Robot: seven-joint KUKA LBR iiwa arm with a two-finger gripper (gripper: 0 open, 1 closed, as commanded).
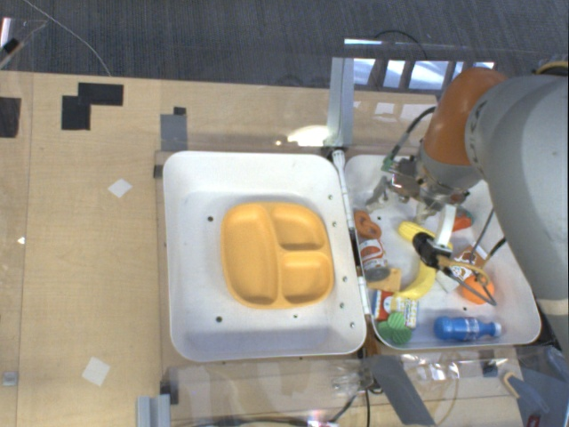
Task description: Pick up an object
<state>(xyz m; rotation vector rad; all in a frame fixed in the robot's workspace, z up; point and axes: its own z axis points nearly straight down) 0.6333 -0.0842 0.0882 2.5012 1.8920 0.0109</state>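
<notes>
mostly bare floor rings the yellow tray [276, 254] in the left bin [191, 238].

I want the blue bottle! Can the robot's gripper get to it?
Probably yes. The blue bottle lies uncovered in the right-hand bin, nothing on top, and the gripper hangs over that same bin.
</notes>
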